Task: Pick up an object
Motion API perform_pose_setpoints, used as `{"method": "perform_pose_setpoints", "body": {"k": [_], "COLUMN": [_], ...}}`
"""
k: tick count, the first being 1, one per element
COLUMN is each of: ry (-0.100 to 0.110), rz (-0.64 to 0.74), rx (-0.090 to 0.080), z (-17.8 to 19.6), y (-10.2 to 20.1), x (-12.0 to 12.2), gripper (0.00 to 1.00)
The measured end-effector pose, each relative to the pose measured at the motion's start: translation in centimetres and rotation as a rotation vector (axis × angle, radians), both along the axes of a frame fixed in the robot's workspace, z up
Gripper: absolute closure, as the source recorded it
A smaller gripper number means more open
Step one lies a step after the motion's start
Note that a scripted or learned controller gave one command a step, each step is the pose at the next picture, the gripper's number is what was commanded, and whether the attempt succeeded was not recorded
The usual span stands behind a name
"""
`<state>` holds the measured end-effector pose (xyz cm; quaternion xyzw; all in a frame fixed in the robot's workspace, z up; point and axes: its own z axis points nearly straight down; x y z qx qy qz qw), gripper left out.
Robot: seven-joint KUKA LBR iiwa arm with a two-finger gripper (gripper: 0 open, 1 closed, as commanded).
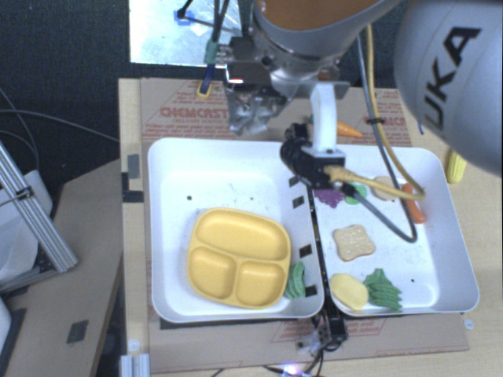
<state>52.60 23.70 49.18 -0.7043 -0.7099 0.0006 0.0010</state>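
Bench topped with printed cardboard (181, 112), dark floor (55, 53) beyond.
Two white bins sit side by side; an aluminium frame (31, 218) stands at far left. The gripper (250, 116) hangs over the left bin's (212, 179) rear rim, grip unreadable. A yellow divided plate (236, 256) lies there, a cracker (354, 243) in the right bin (440, 234).

Red print on the cardboard sheet (189, 100) reads "CHEMCAST", and the arm's grey housing (452, 61) shows "UKA".

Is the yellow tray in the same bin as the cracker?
No, the yellow tray lies in the other bin, apart from the cracker.
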Motion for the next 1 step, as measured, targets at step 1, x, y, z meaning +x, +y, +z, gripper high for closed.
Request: {"method": "perform_pose_setpoints", "body": {"k": [1], "ry": [-0.01], "rz": [-0.007], "rx": [0.002], "z": [4.6], "y": [-0.29], "x": [2.96], "gripper": [1.0]}}
